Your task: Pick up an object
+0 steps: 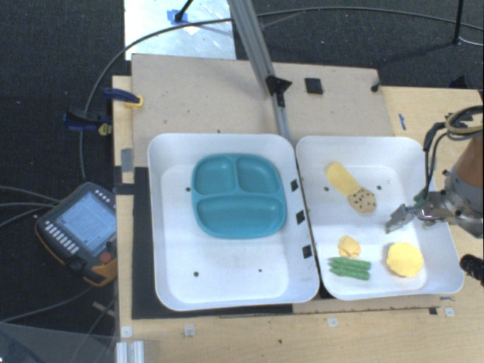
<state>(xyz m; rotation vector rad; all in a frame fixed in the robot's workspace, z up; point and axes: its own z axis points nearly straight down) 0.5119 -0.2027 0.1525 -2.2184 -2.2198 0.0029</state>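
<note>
I am reaching in from the right of the frame over the right white plastic bin [314,203]. My gripper [398,219] is hanging empty above the round yellow toy food [404,259], lower right. Nothing is picked up yet. I cannot tell my fingers' state.

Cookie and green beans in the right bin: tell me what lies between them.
In the camera view, a small yellow lump lies between the cookie above and the green beans below, on the right bin's white floor.
</note>
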